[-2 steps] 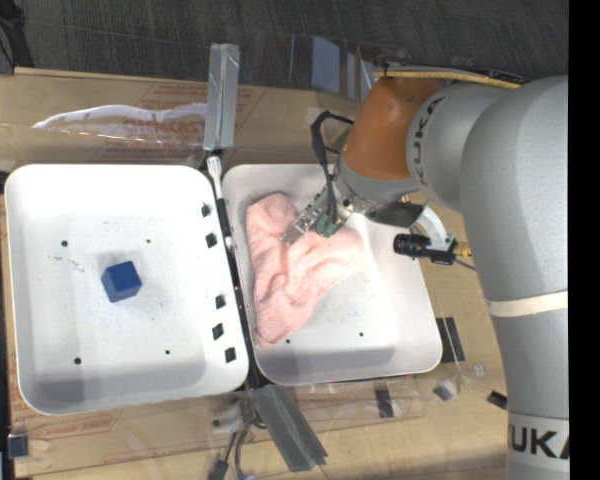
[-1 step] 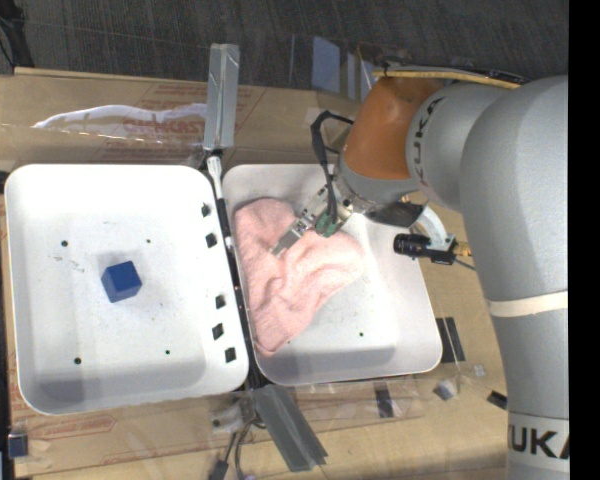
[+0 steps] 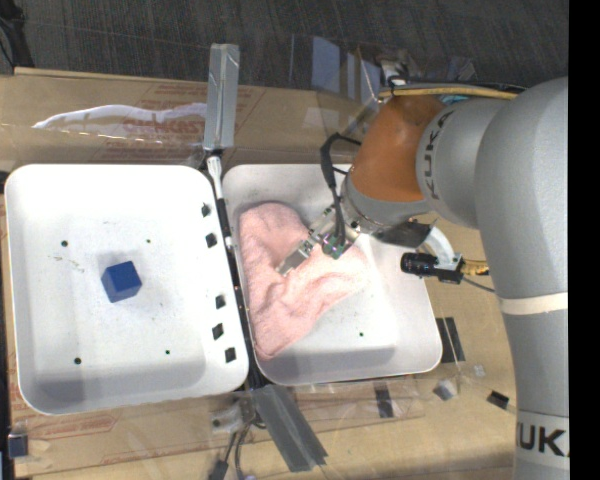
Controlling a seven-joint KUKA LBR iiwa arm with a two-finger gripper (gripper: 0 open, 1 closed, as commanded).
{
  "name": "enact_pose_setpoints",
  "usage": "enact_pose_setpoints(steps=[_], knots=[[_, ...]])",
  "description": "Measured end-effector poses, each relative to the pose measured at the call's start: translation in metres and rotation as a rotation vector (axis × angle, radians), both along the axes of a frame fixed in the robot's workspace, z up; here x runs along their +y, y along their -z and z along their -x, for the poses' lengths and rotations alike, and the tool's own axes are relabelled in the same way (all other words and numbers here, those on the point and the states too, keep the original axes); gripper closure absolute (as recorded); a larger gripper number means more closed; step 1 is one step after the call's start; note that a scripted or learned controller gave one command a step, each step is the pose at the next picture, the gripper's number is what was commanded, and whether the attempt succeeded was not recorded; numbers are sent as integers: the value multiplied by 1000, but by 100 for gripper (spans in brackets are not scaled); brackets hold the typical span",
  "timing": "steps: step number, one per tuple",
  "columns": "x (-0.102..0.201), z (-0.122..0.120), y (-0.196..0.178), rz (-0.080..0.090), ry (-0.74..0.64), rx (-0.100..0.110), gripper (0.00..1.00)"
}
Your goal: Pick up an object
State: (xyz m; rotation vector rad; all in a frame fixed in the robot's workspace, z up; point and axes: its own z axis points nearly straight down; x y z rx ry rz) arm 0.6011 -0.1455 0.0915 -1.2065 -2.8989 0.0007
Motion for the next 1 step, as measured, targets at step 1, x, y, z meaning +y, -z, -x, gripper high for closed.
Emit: enact_pose_setpoints(steps=[1], knots=[[1, -1, -10, 0, -3, 1, 100]])
